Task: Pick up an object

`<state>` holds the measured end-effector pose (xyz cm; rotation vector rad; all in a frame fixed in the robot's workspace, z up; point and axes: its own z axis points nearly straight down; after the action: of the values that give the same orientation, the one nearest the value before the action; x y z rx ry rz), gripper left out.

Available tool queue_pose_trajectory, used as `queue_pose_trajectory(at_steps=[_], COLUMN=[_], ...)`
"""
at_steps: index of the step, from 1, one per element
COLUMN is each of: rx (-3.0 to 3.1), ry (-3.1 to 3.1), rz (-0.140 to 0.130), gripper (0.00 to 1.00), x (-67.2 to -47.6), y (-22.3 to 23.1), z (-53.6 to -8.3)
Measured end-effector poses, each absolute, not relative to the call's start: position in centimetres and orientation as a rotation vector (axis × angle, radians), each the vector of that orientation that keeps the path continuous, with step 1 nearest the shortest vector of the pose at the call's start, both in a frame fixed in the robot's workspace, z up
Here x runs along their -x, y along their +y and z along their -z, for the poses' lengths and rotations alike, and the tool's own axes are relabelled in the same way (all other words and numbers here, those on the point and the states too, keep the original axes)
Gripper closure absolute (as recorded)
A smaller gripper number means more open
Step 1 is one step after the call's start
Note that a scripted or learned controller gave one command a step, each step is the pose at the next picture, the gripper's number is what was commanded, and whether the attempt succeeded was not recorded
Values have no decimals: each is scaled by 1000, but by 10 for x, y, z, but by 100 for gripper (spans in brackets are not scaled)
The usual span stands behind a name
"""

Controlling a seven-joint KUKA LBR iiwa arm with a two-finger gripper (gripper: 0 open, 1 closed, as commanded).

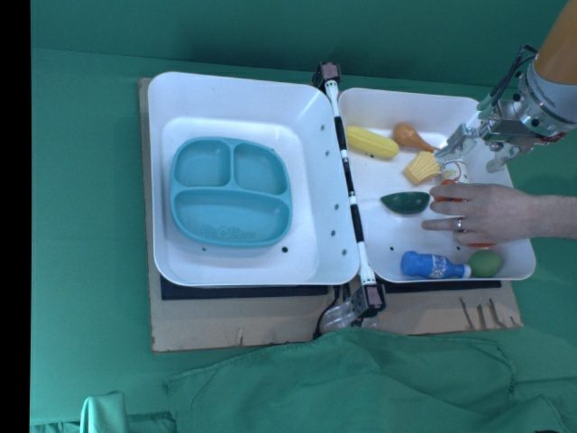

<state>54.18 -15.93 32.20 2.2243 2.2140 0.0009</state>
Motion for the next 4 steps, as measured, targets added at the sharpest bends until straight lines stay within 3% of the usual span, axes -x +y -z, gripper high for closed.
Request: queue_pose_trajectory(at_steps=[1, 3, 4], rx=[-2224, -2228, -2220], ry=[2214, 2218, 2211], rz=[-1, 4, -5], gripper=[0, 0, 0], x=[-542, -532, -534], y=[-159, -161, -163], z=[-322, -210, -183])
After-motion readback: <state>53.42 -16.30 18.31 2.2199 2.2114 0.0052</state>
